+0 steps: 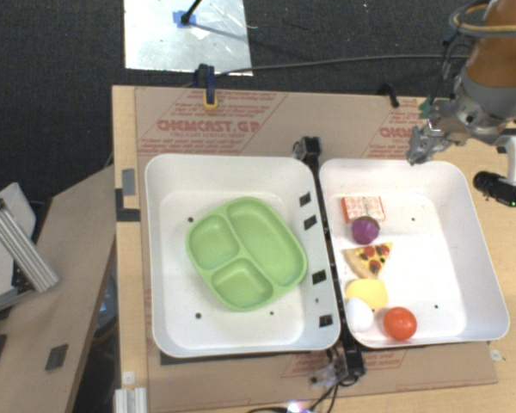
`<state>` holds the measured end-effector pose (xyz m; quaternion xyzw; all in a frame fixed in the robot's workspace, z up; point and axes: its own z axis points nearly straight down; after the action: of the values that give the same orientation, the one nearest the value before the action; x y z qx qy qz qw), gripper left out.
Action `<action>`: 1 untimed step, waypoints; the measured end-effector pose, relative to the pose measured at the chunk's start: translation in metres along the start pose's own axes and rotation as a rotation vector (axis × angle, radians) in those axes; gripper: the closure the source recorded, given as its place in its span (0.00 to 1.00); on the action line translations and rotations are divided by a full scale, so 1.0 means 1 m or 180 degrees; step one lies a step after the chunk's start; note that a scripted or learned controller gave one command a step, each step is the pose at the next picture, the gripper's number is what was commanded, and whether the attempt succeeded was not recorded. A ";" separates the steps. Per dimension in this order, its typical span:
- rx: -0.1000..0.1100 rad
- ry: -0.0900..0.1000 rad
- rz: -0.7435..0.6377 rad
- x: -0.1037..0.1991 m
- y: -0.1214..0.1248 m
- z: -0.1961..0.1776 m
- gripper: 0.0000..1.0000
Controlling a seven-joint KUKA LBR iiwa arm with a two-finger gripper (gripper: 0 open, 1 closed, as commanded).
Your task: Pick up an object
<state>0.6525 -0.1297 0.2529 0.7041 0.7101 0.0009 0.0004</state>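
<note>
The gripper [419,149] hung over the far rim of the right bin [464,256], and whether it was released or clenched could not be told. The toys lay nearer the camera and to the view's left, along the bin's inner wall: a red-and-white packet [363,207], purple ball [365,229], pizza slice [369,259], lemon [366,293], egg [359,314] and tomato [400,323]. The left bin [168,256] held a green divided tray [245,253] on the counter [267,119].

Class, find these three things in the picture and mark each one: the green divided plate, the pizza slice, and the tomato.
green divided plate [245,252], camera view, on the ridge where its three compartments meet.
pizza slice [369,259], camera view, middle of its topped face.
tomato [400,323], camera view, centre of its rounded top.
</note>
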 end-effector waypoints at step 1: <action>0.0002 0.0000 0.0003 0.044 -0.012 -0.003 1.00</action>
<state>0.6403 -0.0863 0.2561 0.7044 0.7098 0.0006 0.0003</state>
